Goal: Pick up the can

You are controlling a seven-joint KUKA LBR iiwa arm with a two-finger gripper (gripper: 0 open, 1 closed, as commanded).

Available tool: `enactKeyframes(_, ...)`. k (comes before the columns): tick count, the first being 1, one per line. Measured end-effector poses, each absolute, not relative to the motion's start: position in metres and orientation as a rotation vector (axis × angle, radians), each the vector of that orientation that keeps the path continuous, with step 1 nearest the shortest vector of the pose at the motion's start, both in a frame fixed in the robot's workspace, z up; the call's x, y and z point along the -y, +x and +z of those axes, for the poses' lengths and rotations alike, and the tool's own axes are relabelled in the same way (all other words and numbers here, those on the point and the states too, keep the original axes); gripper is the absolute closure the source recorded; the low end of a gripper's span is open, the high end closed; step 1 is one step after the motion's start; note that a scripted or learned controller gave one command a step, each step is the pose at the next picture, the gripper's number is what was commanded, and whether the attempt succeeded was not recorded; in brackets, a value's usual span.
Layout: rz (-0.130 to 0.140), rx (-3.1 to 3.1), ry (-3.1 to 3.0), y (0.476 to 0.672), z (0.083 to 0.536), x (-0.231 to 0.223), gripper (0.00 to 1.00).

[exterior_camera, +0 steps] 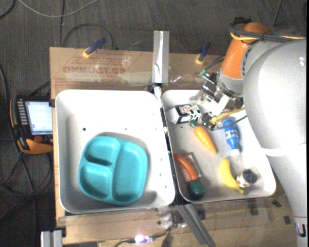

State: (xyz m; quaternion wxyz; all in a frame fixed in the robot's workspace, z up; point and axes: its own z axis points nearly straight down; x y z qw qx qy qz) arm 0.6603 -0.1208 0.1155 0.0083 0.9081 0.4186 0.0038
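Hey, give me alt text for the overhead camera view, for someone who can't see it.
A grey robot arm with an orange band reaches from the right, its gripper low over the far end of the right white bin, which holds a carrot, a banana, a blue bottle and a small can. The left bin holds a teal divided plate.

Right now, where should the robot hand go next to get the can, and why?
Probably toward the bin's near right corner. The gripper hovers at the right bin's far end, by the carrot, while the can lies beside the banana.
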Motion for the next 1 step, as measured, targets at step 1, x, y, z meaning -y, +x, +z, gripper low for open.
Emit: enactKeyframes(1, 0.034, -1.313, 2.829, 0.6647, 0.1287, 0.1169, 1.0)
